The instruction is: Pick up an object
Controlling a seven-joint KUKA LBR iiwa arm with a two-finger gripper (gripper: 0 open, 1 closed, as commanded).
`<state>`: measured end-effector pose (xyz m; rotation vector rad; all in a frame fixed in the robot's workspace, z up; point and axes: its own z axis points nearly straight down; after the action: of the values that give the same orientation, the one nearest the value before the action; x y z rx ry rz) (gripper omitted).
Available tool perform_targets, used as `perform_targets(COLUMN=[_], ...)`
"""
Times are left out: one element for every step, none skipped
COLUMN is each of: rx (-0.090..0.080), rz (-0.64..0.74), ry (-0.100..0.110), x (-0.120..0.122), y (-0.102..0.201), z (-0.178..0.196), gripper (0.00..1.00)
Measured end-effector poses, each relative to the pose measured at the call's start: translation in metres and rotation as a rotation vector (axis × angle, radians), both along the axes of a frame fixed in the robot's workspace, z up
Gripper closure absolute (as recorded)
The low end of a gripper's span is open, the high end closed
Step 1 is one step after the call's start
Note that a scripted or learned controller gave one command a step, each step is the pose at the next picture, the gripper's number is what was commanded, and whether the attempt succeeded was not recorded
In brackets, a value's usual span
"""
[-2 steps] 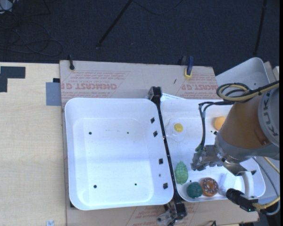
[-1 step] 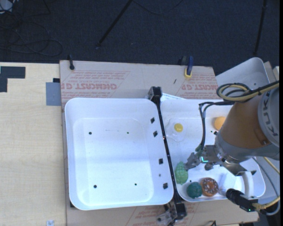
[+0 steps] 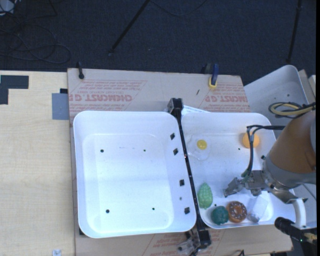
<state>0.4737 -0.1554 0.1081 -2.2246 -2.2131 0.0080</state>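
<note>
Hovering low in the right bin [image 3: 218, 122], our pincer [image 3: 244, 186] looks spread and empty. At its six o'clock, the sprinkled doughnut [image 3: 236, 211] touches the teal ball [image 3: 220, 215]; we risk nudging both.

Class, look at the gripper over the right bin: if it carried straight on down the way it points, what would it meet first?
Most likely the brown doughnut-shaped toy, which lies just below the gripper; depth is hard to judge from this slanted view.

Both bins: left bin [image 3: 90, 143] & right bin [image 3: 224, 127] smooth glossy white plastic; base board [image 3: 122, 92] matt brown cardboard w/ printed tape; bench top [image 3: 26, 169] pale matt wood; green object [image 3: 205, 195] bumpy-textured
</note>
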Motion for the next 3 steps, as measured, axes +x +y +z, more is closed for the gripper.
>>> perform_targets(rx=[0.001,0.001,-0.002], rz=[0.009,0.010,0.012], ry=[-0.004,-0.011,-0.023], x=[0.039,0.111,0.175], y=[-0.020,-0.001,0.030], z=[-0.021,0.001,0.146], gripper=[0.00,0.00,0.00])
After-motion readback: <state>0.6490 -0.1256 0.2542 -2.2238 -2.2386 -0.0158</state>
